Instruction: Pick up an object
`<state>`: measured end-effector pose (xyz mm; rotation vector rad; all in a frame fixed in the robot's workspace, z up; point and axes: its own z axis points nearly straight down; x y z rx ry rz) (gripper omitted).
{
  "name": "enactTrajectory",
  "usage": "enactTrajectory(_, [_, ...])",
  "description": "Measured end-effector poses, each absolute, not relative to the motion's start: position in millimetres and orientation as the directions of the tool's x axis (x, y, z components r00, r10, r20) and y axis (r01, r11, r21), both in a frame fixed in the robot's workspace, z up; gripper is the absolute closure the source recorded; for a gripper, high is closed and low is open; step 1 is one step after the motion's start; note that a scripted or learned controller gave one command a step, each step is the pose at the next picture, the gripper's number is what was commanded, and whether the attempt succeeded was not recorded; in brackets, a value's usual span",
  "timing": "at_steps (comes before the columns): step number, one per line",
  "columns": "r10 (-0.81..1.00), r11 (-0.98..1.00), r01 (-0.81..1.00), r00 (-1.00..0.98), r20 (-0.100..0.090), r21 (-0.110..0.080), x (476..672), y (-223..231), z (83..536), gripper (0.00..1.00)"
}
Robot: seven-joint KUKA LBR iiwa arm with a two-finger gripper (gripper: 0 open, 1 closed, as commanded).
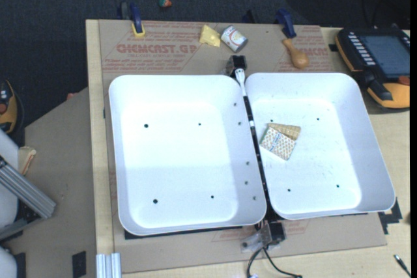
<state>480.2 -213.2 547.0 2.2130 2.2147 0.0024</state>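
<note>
1. I cannot tell how far my pincer is open, nor whether it has hold of anything.
2. Two shallow white bins sit side by side on a brown board printed with red lettering. The left bin and the right bin touch along their inner rims.
3. The things I could pick lie in the right bin, in its left half, near the shared rim. A pale patterned packet lies tilted on the bin floor, and a tan piece sits touching it on its far side, partly tucked under it.
4. On the board behind the bins lie a yellow wedge and, just beside it, a small white-and-grey block.
5. Further right on the board rests a wooden-handled tool, pointing toward the right bin's far edge.
6. Two blue clamps grip the board's far edge, one above the left bin and one above the right bin.
7. A black clip sits at the far end of the seam between the bins.
8. A dark handheld pendant with orange trim lies on the bench to the right of the board.
9. A small coloured bit lies on the dark carpet beyond the board.
</note>
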Motion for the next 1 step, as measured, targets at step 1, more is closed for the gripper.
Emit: enactTrajectory(1, [1.0,0.013,1.0,-0.013,0.003,-0.001,481.4,-99.0,535.1,1.0])
